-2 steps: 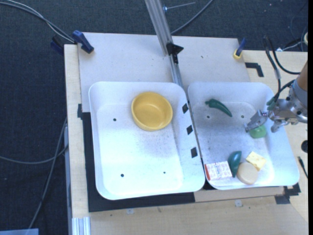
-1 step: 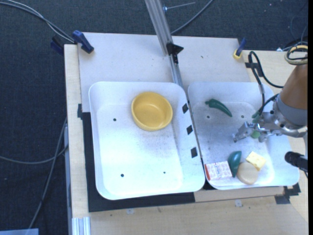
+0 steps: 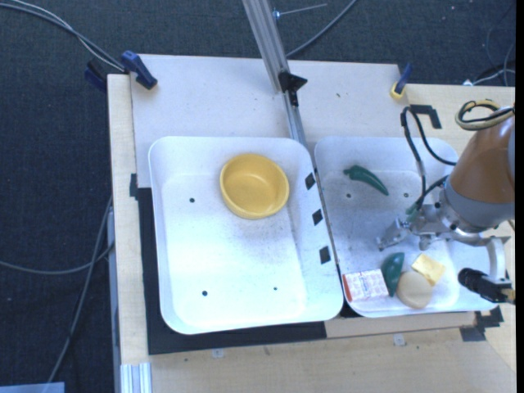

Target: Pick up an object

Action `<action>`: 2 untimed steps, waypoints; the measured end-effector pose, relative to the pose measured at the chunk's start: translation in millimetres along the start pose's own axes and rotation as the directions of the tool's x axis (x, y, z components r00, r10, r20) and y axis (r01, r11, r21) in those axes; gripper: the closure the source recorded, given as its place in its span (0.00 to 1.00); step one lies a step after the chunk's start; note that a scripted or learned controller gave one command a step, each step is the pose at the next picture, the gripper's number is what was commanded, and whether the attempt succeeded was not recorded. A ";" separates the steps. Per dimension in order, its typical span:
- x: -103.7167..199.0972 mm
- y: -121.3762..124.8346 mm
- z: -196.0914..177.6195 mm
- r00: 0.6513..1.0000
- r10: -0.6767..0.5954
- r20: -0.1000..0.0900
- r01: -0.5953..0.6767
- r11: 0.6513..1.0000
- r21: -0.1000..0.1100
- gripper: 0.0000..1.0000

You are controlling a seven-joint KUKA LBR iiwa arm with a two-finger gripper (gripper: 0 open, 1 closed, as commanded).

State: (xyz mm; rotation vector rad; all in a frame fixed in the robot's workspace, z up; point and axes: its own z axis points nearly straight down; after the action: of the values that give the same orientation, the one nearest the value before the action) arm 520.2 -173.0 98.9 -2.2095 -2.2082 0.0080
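My gripper [image 3: 396, 234] hangs low over the middle of the right bin [image 3: 344, 155], on the grey arm with the orange band that reaches in from the right. It is above bare bin floor. A dark green curved object [image 3: 366, 178] lies farther back in that bin. Just in front of the gripper lie a small green object [image 3: 393, 264], a yellow block [image 3: 428, 267], a beige rounded lump [image 3: 414, 291] and a red and white packet [image 3: 365, 286]. I see nothing held in the gripper.
A yellow bowl [image 3: 255, 186] stands upright at the back of the left bin [image 3: 176, 301]. A metal rod [image 3: 270, 35] slants down to the ridge between the bins. Black cables loop near the arm at the right.
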 end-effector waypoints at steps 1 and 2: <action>0.1 2.3 -16.5 1.000 0.000 0.001 0.000 1.000 -0.010 1.00; -0.5 1.9 -61.5 1.000 -0.001 0.010 0.001 1.000 -0.023 1.00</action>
State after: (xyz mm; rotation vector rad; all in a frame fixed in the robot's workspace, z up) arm 523.1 -174.0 160.4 -2.2249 -2.2264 -0.0067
